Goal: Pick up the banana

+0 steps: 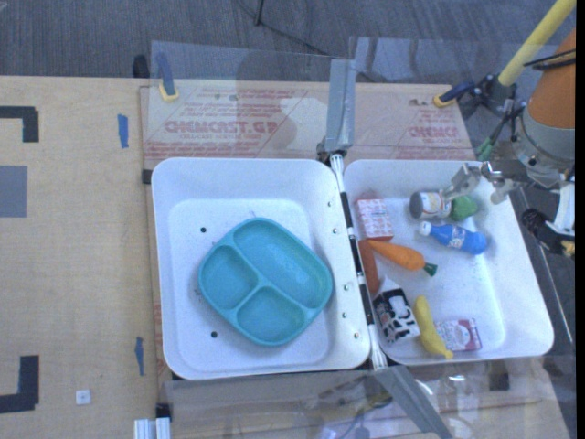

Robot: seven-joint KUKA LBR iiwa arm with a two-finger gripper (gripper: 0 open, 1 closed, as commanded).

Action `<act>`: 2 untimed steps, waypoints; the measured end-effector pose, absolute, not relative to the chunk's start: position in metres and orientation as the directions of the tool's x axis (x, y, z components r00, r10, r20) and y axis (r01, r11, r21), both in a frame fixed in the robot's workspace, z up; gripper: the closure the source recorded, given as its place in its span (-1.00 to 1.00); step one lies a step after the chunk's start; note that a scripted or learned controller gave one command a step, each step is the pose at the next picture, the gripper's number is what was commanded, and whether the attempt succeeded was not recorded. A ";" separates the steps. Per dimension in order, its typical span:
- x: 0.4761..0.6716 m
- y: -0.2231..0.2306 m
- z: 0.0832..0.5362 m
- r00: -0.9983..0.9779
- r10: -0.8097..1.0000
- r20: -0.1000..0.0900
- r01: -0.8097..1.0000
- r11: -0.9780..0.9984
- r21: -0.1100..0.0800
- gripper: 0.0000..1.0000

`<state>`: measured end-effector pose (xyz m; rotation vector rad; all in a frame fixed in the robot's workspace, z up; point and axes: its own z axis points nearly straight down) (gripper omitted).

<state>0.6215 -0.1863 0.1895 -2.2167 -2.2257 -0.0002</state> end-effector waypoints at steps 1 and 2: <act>0.569 -0.187 0.115 -0.086 0.996 -0.007 0.996 0.086 0.025 -1.00; 0.518 -0.176 0.088 -0.334 0.942 -0.004 0.942 0.334 0.006 -1.00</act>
